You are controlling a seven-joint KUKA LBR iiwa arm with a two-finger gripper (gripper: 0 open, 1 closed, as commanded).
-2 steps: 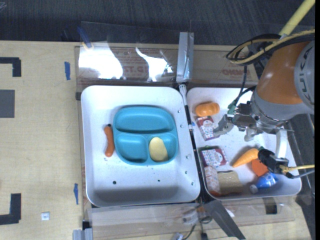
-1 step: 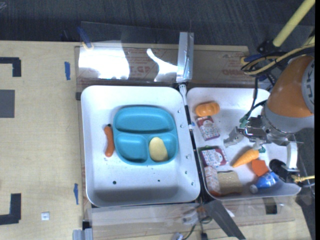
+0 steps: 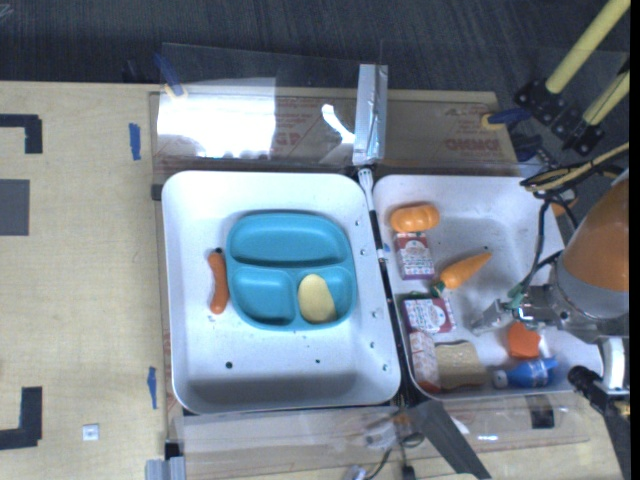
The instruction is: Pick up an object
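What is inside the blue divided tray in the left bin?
The blue tray holds one yellow oval object in its lower right compartment. The other compartments look bare. Whatever lies under the yellow object is covered.

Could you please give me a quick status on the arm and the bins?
Gripper low in right bin, nothing seen held. Carrot and orange block close beside it. Blue tray in left bin.

Left of the left white bin (image 3: 190, 298): pale wooden bench top (image 3: 80, 268) with black corner marks (image 3: 25, 133) and blue tape strips (image 3: 134, 140). Behind that bin: glaring clear plastic sheet (image 3: 215, 118) and upright metal bracket (image 3: 370, 113). Far right of it: yellow poles (image 3: 595, 33) over dark grey carpet (image 3: 300, 8).
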